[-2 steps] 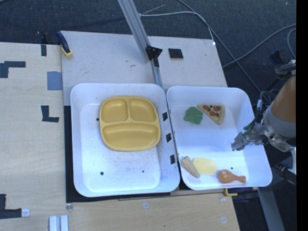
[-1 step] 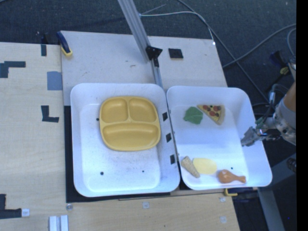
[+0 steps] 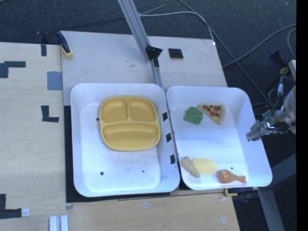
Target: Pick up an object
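Camera view: pincer (image 3: 255, 133) hangs just outside the right bin's (image 3: 240, 97) right rim — whether it grips anything, I cannot tell. Inside lie a pizza slice (image 3: 212, 112), green leaf (image 3: 193, 115), drumstick (image 3: 231, 177) — tray (image 3: 130, 123) in left bin (image 3: 86, 143)

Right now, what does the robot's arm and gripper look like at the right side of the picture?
The gripper is a small dark grey metal piece with a pale, whitish-grey wrist section behind it. Thin dark cables loop along the arm above it. It is blurred, so finer markings cannot be made out.
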Available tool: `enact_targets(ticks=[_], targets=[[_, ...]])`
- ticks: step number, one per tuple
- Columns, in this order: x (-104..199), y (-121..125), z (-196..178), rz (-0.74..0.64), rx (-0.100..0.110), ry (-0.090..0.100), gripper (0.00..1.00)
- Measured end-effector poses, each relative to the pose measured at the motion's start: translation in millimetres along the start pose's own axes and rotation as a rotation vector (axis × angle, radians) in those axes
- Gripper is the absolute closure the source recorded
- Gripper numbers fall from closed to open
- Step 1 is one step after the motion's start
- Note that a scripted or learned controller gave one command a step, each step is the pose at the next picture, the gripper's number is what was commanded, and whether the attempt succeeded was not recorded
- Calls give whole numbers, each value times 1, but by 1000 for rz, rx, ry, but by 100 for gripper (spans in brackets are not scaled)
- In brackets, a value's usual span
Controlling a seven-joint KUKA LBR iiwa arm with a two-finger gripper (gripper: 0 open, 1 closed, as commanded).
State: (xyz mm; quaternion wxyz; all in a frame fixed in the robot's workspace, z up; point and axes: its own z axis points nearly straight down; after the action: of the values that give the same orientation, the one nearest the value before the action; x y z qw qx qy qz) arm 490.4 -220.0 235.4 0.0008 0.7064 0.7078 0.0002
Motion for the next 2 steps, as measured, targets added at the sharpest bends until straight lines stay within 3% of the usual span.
enact_targets(ticks=[2], targets=[[112, 24, -13, -4, 2, 2, 100]])
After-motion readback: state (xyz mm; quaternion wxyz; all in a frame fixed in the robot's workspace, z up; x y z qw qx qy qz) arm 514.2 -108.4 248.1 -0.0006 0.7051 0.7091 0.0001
